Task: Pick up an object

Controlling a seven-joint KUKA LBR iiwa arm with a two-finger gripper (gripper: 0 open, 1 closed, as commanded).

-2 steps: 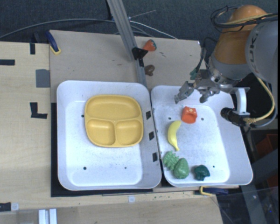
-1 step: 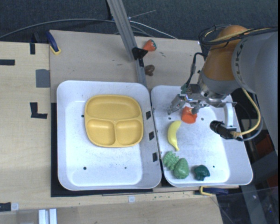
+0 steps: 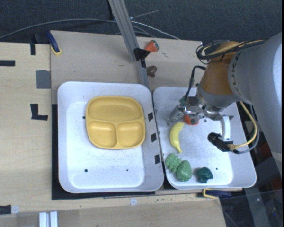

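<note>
My gripper (image 3: 185, 114) hangs low over the upper part of the right bin (image 3: 241, 171). A small orange-red object (image 3: 193, 121) shows just beneath it, partly hidden by the gripper body. A yellow banana (image 3: 176, 136) lies just below and left of the gripper, close to it. Near the bin's front edge sit a light green knobbly object (image 3: 179, 167) and a dark green object (image 3: 204, 174).
The left bin (image 3: 71, 141) bears a yellow divided plate (image 3: 116, 122). A grey pole (image 3: 128, 27) with a black clamp rises behind the bins, with a small orange item (image 3: 153, 45) beside it. The arm's black cable (image 3: 222, 142) loops over the right bin.
</note>
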